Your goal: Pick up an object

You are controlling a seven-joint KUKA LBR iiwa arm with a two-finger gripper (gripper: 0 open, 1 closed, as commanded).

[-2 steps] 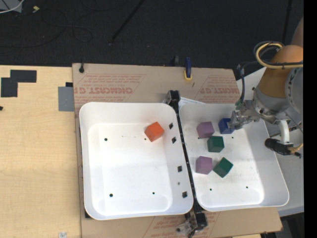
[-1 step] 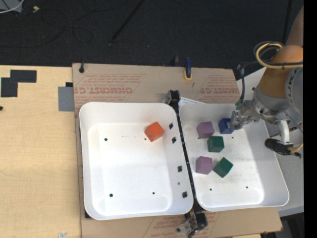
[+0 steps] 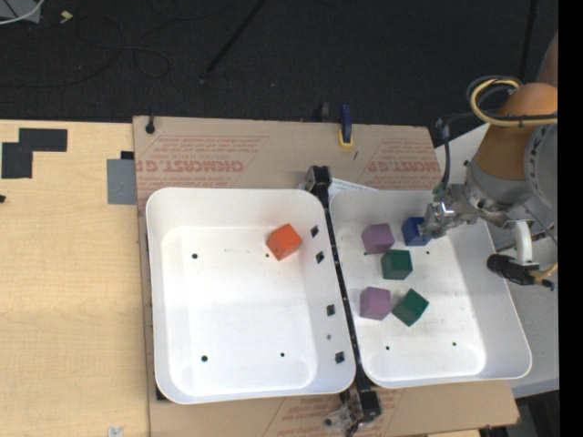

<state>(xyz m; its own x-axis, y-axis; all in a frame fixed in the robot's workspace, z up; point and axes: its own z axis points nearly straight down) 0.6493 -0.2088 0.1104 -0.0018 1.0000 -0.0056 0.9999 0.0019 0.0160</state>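
Note:
In the right bin (image 3: 492, 335) lie two purple cubes (image 3: 377, 238) (image 3: 374, 302), two green cubes (image 3: 396, 264) (image 3: 410, 307) and a blue cube (image 3: 415, 231). An orange cube (image 3: 283, 241) rests in the left bin (image 3: 182, 289), near its far right side. My gripper (image 3: 440, 217) hangs low over the right bin's far side, right beside the blue cube and touching or nearly touching its right face. Whether the blue cube is between the jaws is too small to tell.
A black divider with clips (image 3: 330, 271) runs between the two bins. The arm's grey body and orange band (image 3: 510, 144) stand over the right bin's far right corner. Brown cardboard (image 3: 228, 157) lies under both bins.

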